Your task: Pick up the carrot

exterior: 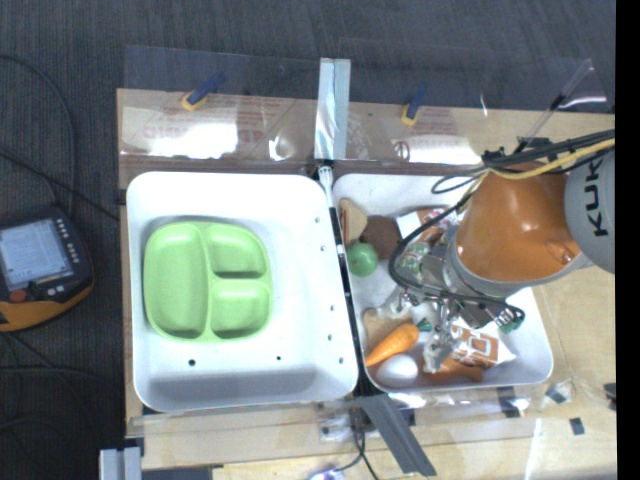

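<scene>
Camera view
Surface [585, 353]: a wooden bench top carrying two shallow white bins side by side, with clear plastic sheeting along the far edge.
Left bin [175, 388]: holds a light green divided plate [208, 279] with three compartments, lying flat towards the bin's left half.
Right bin [535, 353]: crowded with small things under the arm.
Arm [520, 230]: grey with an orange band above the wrist, reaching in from the right and hanging over the middle of the right bin; black and yellow cables run along it.
End effector [437, 340]: pointing down into the near part of the right bin, just right of the carrot; whether it is released or clenched, I cannot tell.
Carrot [391, 343]: orange, lying tilted on the floor of the right bin near its front left corner, thick end up towards the end effector.
White egg [399, 370]: just below the carrot, touching or nearly touching it.
Green ball [361, 259]: near the bin's left wall, farther back.
Brown object [379, 234]: just behind the green ball.
Orange-and-white packet [472, 356]: right of the egg, under the end effector.
Handheld control pad [40, 260]: on the dark floor left of the bench.
</scene>
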Robot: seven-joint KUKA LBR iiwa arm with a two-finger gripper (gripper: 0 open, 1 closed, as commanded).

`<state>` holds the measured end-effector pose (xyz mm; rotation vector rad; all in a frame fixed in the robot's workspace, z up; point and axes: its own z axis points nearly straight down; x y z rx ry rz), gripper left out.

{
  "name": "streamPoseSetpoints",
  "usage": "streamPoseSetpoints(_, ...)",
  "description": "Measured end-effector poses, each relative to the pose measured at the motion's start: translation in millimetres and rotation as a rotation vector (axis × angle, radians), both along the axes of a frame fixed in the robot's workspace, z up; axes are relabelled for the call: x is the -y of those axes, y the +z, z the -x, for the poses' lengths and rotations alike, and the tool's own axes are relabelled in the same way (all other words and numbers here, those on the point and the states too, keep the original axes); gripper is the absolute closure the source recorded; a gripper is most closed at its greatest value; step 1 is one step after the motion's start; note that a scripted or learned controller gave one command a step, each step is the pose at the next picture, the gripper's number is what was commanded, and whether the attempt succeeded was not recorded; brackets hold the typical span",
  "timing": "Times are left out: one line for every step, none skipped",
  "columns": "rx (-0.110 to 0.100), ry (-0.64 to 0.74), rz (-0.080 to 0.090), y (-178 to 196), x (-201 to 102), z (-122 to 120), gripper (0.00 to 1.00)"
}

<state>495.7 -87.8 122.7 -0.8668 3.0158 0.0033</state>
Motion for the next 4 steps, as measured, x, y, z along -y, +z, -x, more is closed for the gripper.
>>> streamPoseSetpoints(0.017, 0.415, 0.004, -31.2, 3.2, -7.6, 0.00)
streamPoseSetpoints(0.024, 0.894, 0.009, -30.6, 11.4, -4.5, 0.00)
streamPoseSetpoints(0.022, 0.888, 0.015, -19.4, 13.5, -7.0, 1.00)
streamPoseSetpoints(-0.004, 0.714, -0.002, 58.8, -49.9, 11.3, 1.00)
